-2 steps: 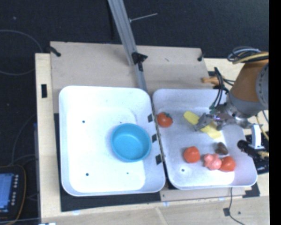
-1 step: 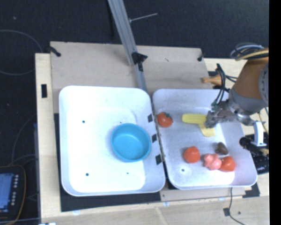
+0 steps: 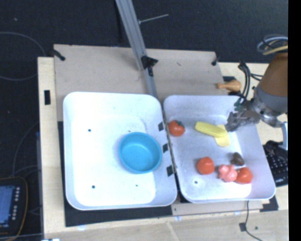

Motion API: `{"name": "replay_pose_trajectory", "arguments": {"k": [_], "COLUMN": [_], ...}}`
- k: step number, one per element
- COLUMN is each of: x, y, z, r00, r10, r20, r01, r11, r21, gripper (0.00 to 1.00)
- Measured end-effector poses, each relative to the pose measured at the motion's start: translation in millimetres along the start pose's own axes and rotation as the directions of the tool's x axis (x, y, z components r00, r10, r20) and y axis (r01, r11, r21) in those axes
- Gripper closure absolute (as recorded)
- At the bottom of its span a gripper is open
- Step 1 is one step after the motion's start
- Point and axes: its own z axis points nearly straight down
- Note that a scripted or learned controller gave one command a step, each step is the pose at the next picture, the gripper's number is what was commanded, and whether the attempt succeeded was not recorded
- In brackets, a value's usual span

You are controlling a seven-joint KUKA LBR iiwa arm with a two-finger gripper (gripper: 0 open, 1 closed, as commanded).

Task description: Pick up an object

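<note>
In the right bin (image 3: 190, 109), a yellow corn-like piece (image 3: 212, 132) lies slanted near the centre. A small red-orange fruit (image 3: 176, 128) sits at 9 o'clock. At 5 o'clock cluster a red tomato (image 3: 205, 165), a pink piece (image 3: 227, 172), a red piece (image 3: 244, 175) and a brown lump (image 3: 237, 158).

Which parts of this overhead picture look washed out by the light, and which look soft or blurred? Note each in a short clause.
Camera view: the left bin is overexposed, its white floor nearly featureless; the blue bowl throws only a faint shadow; the gripper is soft and lacks detail above the yellow object; the small pieces near the pink object have fuzzy edges; the surrounding floor is dark.
</note>
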Motion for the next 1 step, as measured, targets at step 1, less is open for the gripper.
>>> {"name": "replay_pose_trajectory", "arguments": {"k": [1], "x": [-7.9], "y": [2.3], "z": [-65.8], "r00": [1.000], "r10": [-0.003], "r20": [0.002], "r01": [0.003], "r11": [1.000], "r21": [-0.003], "gripper": [1.00]}}
